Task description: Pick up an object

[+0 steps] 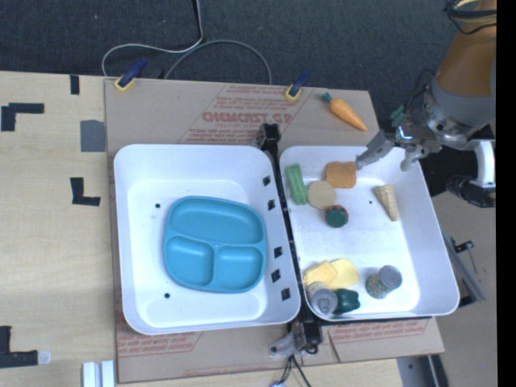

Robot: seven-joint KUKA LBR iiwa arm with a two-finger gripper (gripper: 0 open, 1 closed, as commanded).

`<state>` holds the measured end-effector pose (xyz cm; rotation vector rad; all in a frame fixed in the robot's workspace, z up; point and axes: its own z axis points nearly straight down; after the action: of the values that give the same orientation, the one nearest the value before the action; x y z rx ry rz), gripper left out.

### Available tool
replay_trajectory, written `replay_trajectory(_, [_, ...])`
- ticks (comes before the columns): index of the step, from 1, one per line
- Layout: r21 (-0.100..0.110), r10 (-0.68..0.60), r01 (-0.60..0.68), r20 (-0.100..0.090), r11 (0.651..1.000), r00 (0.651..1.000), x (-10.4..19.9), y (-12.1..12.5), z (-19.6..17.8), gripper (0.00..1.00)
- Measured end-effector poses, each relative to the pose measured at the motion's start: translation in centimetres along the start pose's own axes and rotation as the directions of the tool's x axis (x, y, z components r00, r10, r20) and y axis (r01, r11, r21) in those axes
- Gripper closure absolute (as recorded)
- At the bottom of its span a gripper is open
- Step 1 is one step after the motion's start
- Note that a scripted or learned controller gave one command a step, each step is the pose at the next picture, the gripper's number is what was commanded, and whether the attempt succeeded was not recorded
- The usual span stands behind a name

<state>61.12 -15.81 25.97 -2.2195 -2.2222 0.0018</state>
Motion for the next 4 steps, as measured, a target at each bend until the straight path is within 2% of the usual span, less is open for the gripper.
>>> replay_trajectory(1, [0.01, -0.001, 0.001, -0.003, 1.0, 1.0, 3.1, -1.1, 11.9, 0.0])
replay_trajectory(2, [-0.006, 0.001, -0.001, 0.004, 1.0, 1.0, 4.9, -4.1, 17.7, 0.0])
replay_trajectory(3, [-0.006, -0.002, 0.002, 0.001, 1.0, 1.0, 4.5, 3.5, 17.4, 0.0])
replay_trajectory(4, [-0.015, -0.001, 0.001, 0.002, 1.0, 1.0, 4.5, 3.6, 15.9, 1.0])
